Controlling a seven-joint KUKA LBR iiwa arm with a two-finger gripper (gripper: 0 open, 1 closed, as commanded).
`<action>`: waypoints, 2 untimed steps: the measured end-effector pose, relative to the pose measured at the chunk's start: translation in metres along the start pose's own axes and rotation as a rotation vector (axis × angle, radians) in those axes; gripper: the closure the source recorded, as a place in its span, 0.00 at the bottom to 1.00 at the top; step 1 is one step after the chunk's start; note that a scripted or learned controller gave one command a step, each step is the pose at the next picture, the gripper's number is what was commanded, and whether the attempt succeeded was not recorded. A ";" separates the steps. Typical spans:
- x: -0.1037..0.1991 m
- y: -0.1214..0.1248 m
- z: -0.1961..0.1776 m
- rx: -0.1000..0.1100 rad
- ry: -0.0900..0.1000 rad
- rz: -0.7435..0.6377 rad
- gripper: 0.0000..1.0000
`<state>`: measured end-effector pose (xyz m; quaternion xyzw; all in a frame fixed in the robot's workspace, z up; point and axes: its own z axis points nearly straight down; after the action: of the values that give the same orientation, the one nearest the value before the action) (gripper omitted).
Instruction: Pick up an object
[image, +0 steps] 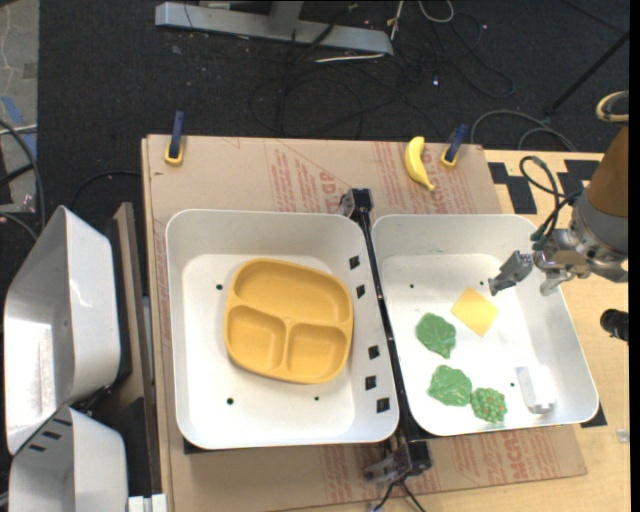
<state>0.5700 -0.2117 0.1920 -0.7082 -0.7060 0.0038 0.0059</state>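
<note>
My gripper (531, 276) hovers over the upper right part of the right bin (400, 235), its two fingers spread open with nothing between them. Just below and left of it lies a yellow block (475, 311). Further down are a green leaf piece (436, 334), a larger green leafy piece (450, 385) and a small knobbly green piece (489, 404). A small white object (535, 389) rests near the bin's lower right corner.
The left bin (190, 300) holds a yellow divided plate (290, 320). A toy banana (420, 163) lies on the cardboard behind the bins, next to a blue clamp (455, 143). White containers (60, 320) stand off the bench at the left.
</note>
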 end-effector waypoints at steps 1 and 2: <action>0.001 0.003 -0.008 -0.014 -0.003 -0.004 0.00; 0.007 0.004 0.053 -0.011 -0.002 -0.004 0.00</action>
<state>0.5737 -0.2042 0.1393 -0.7069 -0.7073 0.0006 0.0010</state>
